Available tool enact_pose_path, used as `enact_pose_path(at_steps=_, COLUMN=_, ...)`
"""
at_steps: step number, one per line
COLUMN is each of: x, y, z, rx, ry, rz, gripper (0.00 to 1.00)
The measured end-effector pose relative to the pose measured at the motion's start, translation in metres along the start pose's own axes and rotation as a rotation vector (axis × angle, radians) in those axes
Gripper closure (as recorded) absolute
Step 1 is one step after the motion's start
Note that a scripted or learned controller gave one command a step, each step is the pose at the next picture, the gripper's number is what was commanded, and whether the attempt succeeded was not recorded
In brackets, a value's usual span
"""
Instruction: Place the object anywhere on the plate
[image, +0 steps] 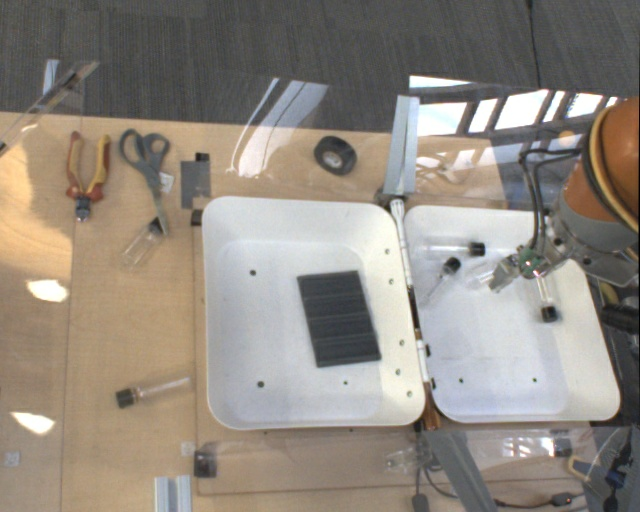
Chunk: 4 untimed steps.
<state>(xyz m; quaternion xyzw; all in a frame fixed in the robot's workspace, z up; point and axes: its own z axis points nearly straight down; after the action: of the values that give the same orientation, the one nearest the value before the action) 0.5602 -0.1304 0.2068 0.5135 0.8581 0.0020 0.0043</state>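
Note:
The plate (338, 318) is a dark grey ribbed rectangle lying flat in the middle of the left bin (230, 300). The right bin (500, 385) holds three clear vials with black caps: one near its back (460, 246), one at its left side (441, 279), and one to the right (546, 299). My gripper (517, 268) hangs low over the back of the right bin, between those vials. A clear tube-like shape (497, 277) pokes out to the left of its tip; whether it is gripped is unclear.
On the bench left of the bins lie pliers (84, 175), scissors (148, 160), a small black block (195, 180) and two loose vials (142, 244) (150, 391). A black tape roll (335, 155) and a metal bracket (403, 145) sit behind the bins.

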Motion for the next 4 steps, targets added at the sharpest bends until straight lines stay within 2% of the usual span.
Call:
enact_pose_path(at_steps=1, x=0.004, y=0.087, z=0.002, rx=0.002, ry=0.002, rz=0.066, gripper=1.0)
enact_pose_path(at_steps=2, x=0.042, y=0.146, z=0.022, rx=0.004, ry=0.002, rz=0.273, gripper=1.0)
enact_pose_path(at_steps=3, x=0.099, y=0.175, z=0.022, rx=0.007, ry=0.001, rz=0.927, gripper=1.0)
enact_pose_path(at_steps=4, x=0.146, y=0.201, z=0.023, rx=0.006, ry=0.004, rz=0.224, gripper=1.0)
